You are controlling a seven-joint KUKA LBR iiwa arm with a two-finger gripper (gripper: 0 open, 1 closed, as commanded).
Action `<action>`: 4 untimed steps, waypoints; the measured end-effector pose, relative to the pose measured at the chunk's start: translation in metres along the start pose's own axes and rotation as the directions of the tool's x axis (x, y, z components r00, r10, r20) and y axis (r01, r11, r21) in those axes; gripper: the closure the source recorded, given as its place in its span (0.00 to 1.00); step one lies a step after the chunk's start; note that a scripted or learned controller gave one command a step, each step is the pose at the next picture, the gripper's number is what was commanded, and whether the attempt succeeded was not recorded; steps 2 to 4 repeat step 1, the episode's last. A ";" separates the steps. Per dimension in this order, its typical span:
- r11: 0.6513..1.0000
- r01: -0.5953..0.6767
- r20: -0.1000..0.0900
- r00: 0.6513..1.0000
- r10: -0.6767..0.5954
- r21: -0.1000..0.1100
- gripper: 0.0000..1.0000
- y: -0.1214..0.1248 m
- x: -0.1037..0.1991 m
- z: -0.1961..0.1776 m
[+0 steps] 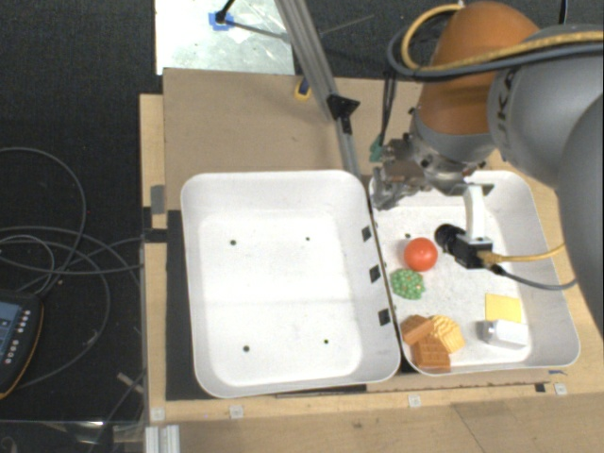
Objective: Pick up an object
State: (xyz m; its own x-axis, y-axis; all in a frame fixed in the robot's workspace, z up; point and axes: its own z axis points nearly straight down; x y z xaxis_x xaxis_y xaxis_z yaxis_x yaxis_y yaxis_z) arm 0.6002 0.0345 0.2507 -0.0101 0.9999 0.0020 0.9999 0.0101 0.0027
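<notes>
I see a tan cardboard-covered tabletop [245,121] resting on dark carpeted floor [66,74]. Thin black cables [57,253] loop across the carpet on the left, near a dark handheld control pendant [14,333]. Up top, a shiny pale sheet [222,26] catches the light.

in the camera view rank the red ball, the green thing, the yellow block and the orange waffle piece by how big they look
Largest to smallest as they appear:
1. orange waffle piece
2. yellow block
3. red ball and green thing, too alike to separate

All lie in the right bin at similar distance from the camera.
</notes>
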 end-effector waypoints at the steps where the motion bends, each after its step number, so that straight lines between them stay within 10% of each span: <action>1: 1.000 0.001 -0.001 1.000 -0.001 0.004 1.00 -0.012 0.057 0.011; 4: 1.000 0.001 -0.001 1.000 -0.001 0.004 1.00 -0.012 0.057 0.011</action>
